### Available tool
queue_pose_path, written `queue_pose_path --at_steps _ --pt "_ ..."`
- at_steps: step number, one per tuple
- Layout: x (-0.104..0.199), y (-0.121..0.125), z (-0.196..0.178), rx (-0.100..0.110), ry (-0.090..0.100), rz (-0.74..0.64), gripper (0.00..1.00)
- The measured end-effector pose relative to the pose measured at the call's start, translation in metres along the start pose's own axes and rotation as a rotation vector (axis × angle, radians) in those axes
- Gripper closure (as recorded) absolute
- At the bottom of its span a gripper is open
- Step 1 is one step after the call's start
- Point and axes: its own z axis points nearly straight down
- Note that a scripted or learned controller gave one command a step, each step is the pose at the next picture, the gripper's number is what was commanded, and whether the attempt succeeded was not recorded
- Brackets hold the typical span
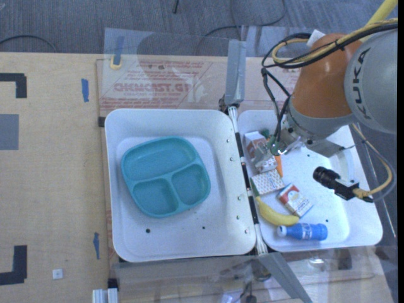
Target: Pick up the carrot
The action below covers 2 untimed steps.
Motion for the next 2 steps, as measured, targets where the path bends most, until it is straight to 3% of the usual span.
queue_pose_path --at_steps 1,2 --pt "0.06 -0.066 0.001 0.006 0.004 0.244 1.0" --pt "0.124 -0.038 0.001 0.004 0.002 0.31 1.0"
